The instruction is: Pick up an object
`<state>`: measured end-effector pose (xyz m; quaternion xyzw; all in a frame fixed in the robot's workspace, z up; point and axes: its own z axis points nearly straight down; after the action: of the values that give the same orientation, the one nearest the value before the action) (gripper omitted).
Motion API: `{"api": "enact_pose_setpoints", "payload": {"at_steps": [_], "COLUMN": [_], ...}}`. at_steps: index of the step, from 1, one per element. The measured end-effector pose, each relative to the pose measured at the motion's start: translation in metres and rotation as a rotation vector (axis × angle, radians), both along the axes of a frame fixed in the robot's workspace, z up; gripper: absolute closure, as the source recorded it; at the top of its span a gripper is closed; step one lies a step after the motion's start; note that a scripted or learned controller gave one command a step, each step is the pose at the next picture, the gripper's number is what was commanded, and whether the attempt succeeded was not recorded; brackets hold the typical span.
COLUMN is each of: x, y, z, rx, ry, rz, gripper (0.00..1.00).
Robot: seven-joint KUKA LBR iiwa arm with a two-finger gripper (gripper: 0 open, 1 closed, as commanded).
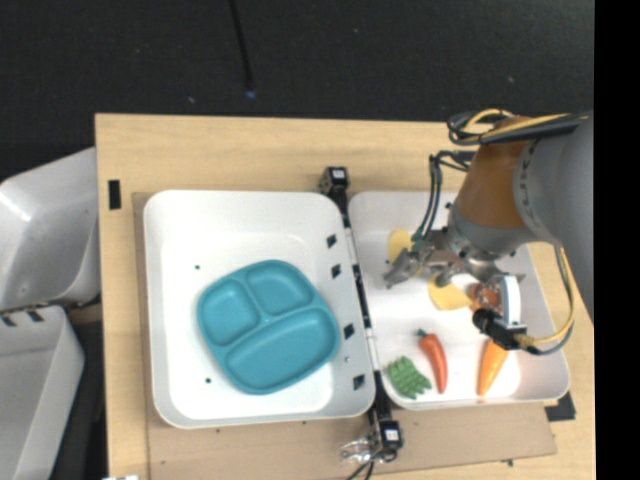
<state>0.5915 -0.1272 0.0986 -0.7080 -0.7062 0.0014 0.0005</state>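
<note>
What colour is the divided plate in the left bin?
Light blue plate, clearest in the camera view.

I am seeing a wooden bench (250, 153) lying under my reach, bearing two shallow white bins side by side against a dark floor (300, 38). The left bin (170, 228) is holding a blue divided plate (266, 325), which is sitting flat near its middle with three compartments facing up. Small black clips (334, 179) are sitting along the seam between the bins, and something pale and rounded, perhaps a white housing (45, 233), is resting off the bench's left edge.
</note>
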Motion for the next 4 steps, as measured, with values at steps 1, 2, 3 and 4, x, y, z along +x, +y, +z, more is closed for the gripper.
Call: {"api": "enact_pose_setpoints", "payload": {"at_steps": [1,2,3,4], "x": [0.002,0.011,0.012,-0.007], "y": [-0.001,-0.001,-0.003,0.041], "z": [0.014,0.075,0.118,0.114], "rx": [0.0,-0.001,0.0,0.002], "ry": [-0.007,-0.009,-0.009,-0.002], "rz": [-0.005,0.005,0.005,0.007], "gripper": [1.0,1.0,1.0,1.0]}}
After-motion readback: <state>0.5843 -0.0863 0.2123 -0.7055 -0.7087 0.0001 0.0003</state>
